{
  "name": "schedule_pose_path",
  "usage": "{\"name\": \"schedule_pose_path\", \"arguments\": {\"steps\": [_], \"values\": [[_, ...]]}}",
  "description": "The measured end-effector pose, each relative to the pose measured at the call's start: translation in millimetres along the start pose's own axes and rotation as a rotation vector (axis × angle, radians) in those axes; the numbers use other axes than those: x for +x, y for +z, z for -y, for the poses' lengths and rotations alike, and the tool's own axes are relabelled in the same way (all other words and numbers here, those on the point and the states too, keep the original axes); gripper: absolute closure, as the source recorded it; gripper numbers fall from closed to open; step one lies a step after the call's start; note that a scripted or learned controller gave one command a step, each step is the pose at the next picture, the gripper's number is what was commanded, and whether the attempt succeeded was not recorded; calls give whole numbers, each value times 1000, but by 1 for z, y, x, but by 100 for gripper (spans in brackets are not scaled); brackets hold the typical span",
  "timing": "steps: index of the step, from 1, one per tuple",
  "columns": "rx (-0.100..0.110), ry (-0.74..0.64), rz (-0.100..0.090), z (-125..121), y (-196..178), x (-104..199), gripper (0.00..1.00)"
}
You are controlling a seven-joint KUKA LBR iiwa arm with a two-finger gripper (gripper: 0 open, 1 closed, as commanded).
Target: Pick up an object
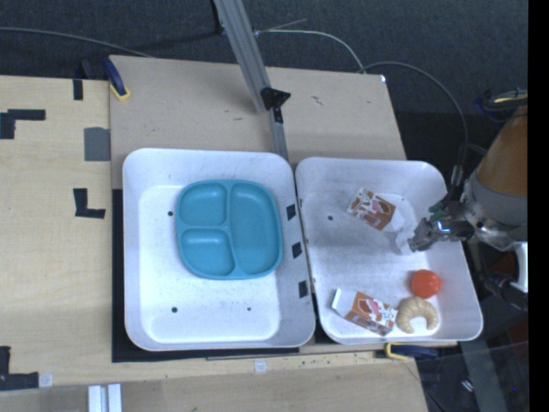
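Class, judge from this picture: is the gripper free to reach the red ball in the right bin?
Probably yes. The gripper hangs just above the red ball, with bare bin floor between them; only the croissant touches it below.

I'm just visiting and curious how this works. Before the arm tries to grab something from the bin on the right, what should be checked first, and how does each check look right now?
1. Things to pick in the right bin: ok. Two snack packets, an orange-red ball and a croissant-shaped toy lie there.
2. Gripper over that bin: ok, at its right side.
3. Gripper holding nothing: cannot tell.
4. Ball apart from the other things: ok.
5. Croissant toy free of neighbours: not ok, it touches the lower packet.
6. Blue divided plate out of the way: ok, in the left bin.
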State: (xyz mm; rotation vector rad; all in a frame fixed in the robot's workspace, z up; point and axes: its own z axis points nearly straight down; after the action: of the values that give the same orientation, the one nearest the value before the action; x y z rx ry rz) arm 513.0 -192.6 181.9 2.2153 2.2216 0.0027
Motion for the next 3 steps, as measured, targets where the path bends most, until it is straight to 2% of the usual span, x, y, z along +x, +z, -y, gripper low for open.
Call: {"name": "schedule_pose_path", "arguments": {"steps": [1,2,3], "values": [[-1,0,0,-2,-56,10,100],[1,1,0,-3,-97,10,100],[6,-3,-3,-11,-80,63,100]]}}
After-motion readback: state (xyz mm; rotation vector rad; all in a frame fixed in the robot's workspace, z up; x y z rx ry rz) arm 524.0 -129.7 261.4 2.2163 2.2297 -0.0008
